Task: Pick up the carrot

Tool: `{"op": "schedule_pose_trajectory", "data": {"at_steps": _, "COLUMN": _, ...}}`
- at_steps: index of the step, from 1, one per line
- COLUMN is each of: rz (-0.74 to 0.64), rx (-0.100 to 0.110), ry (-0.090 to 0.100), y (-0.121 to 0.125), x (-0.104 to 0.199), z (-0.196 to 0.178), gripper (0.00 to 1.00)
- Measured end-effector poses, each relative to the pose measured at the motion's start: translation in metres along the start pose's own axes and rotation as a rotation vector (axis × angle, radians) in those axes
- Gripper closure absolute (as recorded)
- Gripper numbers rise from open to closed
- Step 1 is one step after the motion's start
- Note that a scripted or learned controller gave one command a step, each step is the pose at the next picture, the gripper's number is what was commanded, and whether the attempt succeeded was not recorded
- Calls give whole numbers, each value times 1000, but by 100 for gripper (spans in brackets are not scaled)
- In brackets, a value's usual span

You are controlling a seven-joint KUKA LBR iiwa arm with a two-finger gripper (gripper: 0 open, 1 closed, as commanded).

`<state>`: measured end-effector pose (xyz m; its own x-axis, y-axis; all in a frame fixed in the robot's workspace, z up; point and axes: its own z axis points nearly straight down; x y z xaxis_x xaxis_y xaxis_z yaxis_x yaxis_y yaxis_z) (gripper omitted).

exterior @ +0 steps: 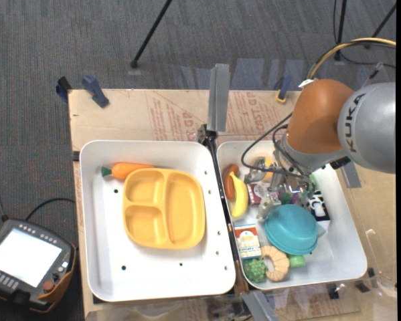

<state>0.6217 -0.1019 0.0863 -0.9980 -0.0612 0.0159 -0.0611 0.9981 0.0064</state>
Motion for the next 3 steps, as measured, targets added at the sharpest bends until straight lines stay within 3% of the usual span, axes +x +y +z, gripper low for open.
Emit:
{"op": "schedule_pose_trajectory", "data": {"at_steps": 1, "rz": 204, "rx": 3, "ry": -15, "y": 8, "x": 8, "z": -1, "gripper": 0}}
{"op": "schedule_pose_trajectory", "data": {"at_steps": 2, "rz": 306, "rx": 3, "ry": -18, "y": 4, "x": 29, "z": -1, "gripper": 0}}
{"op": "schedule_pose_trajectory", "data": {"at_steps": 3, "rz": 629, "rx": 0, "ry": -18, "y": 14, "x": 2, "z": -1, "gripper": 0}}
